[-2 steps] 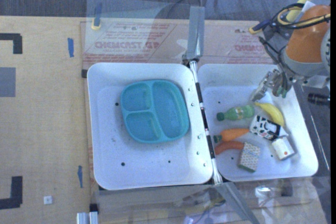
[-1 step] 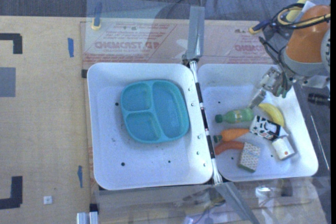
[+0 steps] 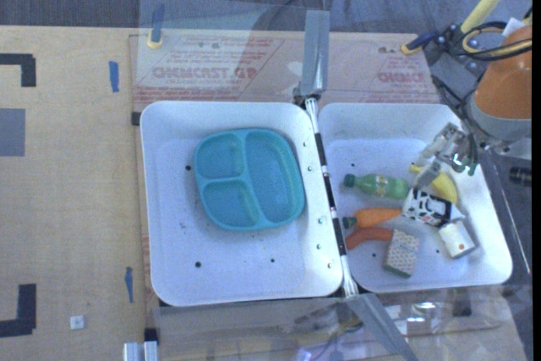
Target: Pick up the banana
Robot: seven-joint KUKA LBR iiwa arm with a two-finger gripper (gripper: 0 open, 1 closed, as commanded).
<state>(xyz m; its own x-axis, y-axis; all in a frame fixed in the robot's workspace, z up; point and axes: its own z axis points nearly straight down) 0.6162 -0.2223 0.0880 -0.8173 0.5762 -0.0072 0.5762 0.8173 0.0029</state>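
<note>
Gripper [image 3: 450, 150]: over the right bin [image 3: 499, 266]; I cannot tell its grip state.
Banana [image 3: 443, 184]: just below the tips.
Advice: descend straight, avoid the black-and-white item [image 3: 425, 207] beside.

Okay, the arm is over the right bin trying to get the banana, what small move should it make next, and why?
Probably ease the pincer straight down a little. It sits just above the banana's upper end, and the banana lies against the black-and-white toy, so a short vertical drop looks safest.
</note>
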